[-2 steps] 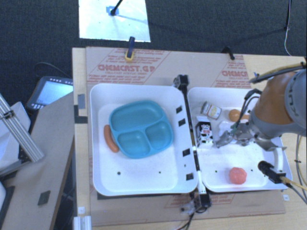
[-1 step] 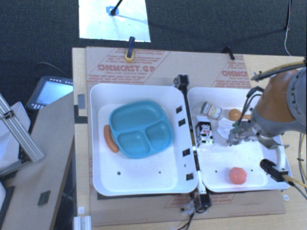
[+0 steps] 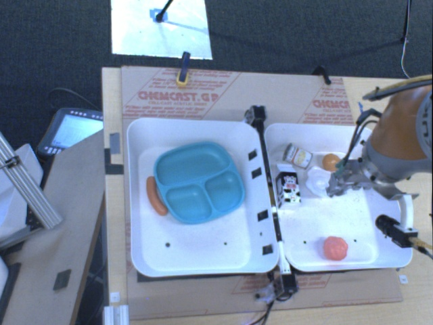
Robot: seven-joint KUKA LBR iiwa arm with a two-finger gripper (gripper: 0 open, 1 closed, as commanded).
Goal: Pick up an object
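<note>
the end effector (image 3: pixel 336 187) is hanging low in the right bin (image 3: pixel 358 256), right beside a crinkly clear wrapper (image 3: pixel 318 179); can't tell its state. a smooth pink ball (image 3: pixel 335 248) is sitting near the front, a blue sectioned plastic plate (image 3: pixel 199 181) is lying in the left bin (image 3: pixel 145 249).

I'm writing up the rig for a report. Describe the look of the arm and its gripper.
The arm is bulky and rounded, with an orange-brown band over a grey wrist section. A thin dark cable loops along its left side. The gripper is small, grey metal. A white bracket and a black block sit below the wrist.
</note>
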